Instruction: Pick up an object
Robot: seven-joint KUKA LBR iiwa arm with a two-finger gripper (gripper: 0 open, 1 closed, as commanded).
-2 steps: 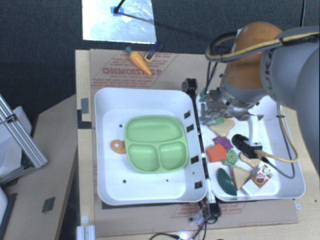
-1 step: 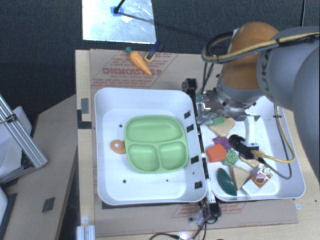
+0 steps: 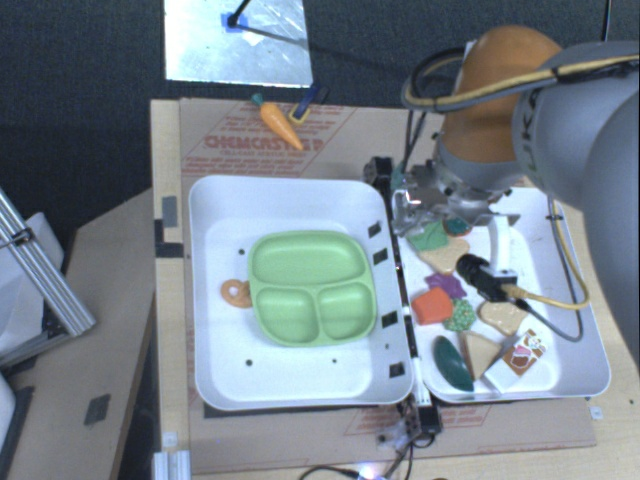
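While the grey arm (image 3: 570, 118) reaches in from the right, we see its gripper (image 3: 437, 211) low over the far end of the right bin (image 3: 590, 363), just above a flat green piece (image 3: 430, 236). We cannot tell whether the gripper is open or closed, and nothing is visibly held in it.

Two shallow white bins sit side by side on the counter (image 3: 110, 268). The left bin (image 3: 215, 368) holds two things: one pale green plate (image 3: 310, 286) with three compartments, and one small orange ring (image 3: 236, 293) touching the plate's left edge.

The right bin holds a crowded cluster of small things, any of which could be picked. We count:
- the green piece
- one tan piece (image 3: 440, 260)
- one purple piece (image 3: 447, 284)
- one orange block (image 3: 432, 308)
- one speckled green piece (image 3: 461, 315)
- one pale tan piece (image 3: 500, 316)
- one dark teal oblong (image 3: 452, 363)
- one small printed carton (image 3: 522, 353)

Most of them touch or overlap a neighbour.

Beyond the bins, one toy carrot (image 3: 280, 125) lies on the cardboard sheet (image 3: 340, 133).
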